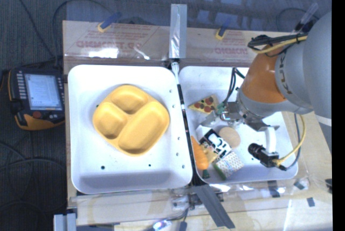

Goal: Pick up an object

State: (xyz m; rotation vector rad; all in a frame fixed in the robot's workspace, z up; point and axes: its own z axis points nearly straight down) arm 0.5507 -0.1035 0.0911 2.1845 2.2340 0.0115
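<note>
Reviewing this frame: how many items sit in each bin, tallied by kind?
Yellow divided plate, left bin: 1
Pizza slice toy, right bin: 1
Carrot: 1
Beige egg-shaped item: 1
Black-and-white box: 1
Patterned packet: 1
Total: 6

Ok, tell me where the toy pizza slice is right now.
The toy pizza slice lies in the right bin, near its upper left corner, beside the divider between the bins and just left of the gripper.
</note>
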